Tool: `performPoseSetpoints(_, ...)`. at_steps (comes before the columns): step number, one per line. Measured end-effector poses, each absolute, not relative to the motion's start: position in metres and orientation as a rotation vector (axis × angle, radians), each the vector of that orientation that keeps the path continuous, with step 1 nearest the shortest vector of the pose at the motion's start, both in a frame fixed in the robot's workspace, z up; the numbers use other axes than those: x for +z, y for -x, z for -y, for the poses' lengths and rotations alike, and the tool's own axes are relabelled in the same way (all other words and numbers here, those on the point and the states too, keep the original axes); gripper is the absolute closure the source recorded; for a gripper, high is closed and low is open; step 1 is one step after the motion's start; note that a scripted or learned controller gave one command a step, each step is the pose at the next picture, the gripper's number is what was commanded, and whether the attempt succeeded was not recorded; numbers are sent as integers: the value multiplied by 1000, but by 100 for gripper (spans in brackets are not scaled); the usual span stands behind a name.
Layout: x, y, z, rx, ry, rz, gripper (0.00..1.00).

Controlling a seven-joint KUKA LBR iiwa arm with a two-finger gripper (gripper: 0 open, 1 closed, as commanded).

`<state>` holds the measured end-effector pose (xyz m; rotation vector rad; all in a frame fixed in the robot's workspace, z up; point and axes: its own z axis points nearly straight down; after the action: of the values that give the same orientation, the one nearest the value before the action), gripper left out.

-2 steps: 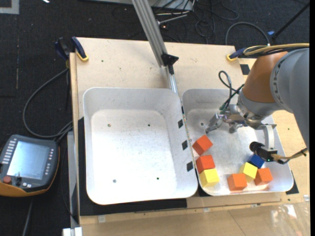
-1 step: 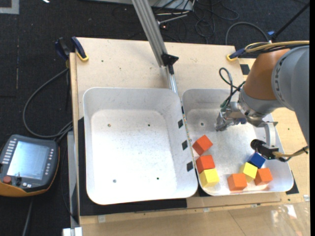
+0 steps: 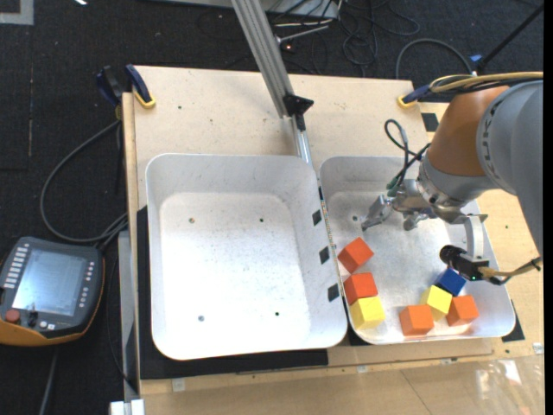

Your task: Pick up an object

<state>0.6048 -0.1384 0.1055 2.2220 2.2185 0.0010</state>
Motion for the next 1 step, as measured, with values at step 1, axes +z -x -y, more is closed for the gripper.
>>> performPoseSetpoints(1,116,-605,139,3,-2221,-2217,100)
